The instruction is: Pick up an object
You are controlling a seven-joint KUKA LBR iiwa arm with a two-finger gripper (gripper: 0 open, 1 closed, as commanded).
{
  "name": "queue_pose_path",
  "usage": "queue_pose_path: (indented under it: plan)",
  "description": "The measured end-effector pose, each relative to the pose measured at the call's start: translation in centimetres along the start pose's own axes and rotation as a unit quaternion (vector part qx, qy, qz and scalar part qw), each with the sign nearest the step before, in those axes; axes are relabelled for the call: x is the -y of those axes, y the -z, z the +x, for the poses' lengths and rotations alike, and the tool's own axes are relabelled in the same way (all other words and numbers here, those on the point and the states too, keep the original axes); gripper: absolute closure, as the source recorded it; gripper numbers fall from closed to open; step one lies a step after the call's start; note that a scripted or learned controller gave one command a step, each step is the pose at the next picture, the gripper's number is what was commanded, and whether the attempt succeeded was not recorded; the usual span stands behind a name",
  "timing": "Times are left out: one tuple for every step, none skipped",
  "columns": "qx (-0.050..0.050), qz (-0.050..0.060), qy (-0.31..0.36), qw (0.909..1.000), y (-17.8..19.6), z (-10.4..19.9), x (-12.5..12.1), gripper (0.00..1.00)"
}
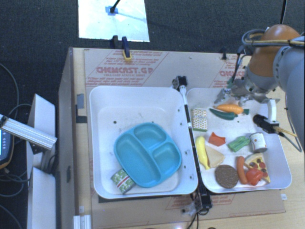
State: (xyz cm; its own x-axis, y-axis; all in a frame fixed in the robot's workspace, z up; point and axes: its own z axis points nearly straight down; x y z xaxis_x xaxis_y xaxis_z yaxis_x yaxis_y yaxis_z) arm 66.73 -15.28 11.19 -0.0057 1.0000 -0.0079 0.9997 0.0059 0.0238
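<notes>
My pincer (228,95) hangs low over the far corner of the right bin (286,175), and here's the honest call: I cannot tell how it stands, because the wrist bulk and the orange band (281,32) crowd over it from the right.

Nearest candidate is the carrot (228,109), orange, lying just below and beside my tip on the bin floor. Its long axis runs roughly left to right across the view, and a green pod (224,114) lies along its near side, touching or nearly so (that's the awkward neighbour). Nothing shows in my grasp.

So the move I'd judge best turns on one thing: the carrot lies a touch toward the near edge from my tip, and I want to straddle it across its short width, not along its length.

Other pickings sit farther off down the same bin: a banana (202,151) by the dividing wall, a red wedge (217,139), a brown round patty (226,175), a pizza slice (258,162). Over in the left bin (102,104) lies a blue divided plate (147,154), well apart from me.
</notes>
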Motion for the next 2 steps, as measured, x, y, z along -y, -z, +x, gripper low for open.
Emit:
queue_pose_path:
  plan:
    - [0.0, 0.0, -0.001, 1.0, -1.7, -1.2, 0.0, 0.0]
    - [0.004, -0.006, 0.0, 1.0, 0.0, -1.5, -0.3, 1.0]
